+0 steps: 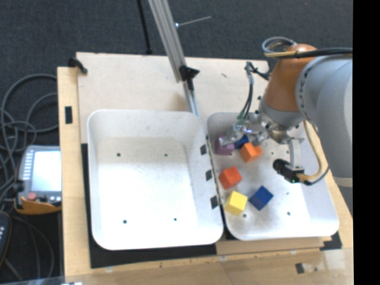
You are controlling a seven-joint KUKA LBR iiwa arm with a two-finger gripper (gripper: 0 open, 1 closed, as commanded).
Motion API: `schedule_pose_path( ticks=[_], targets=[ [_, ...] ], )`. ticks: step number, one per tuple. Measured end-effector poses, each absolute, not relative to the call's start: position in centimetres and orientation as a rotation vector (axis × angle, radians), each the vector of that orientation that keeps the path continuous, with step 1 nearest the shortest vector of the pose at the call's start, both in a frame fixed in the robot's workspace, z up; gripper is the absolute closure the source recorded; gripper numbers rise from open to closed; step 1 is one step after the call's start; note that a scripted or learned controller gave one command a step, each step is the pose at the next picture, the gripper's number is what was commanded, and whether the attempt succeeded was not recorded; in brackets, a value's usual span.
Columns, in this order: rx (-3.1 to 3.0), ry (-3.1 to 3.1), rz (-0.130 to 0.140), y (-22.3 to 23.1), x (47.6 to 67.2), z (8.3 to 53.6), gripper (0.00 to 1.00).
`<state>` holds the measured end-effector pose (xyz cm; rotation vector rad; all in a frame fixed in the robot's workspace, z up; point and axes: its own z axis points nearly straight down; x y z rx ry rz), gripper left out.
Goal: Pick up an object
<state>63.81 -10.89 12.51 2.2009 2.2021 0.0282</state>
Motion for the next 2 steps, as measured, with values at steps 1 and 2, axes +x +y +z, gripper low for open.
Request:
schedule_pose_path(
  ticks=[1, 2],
  targets=[
    [2.208, 2.204, 0.024, -10.57, 64.3, 11.94, 0.0],
    [2.208, 2.205, 0.024, -10.34, 65.04, 11.74, 0.0]
  ],
)
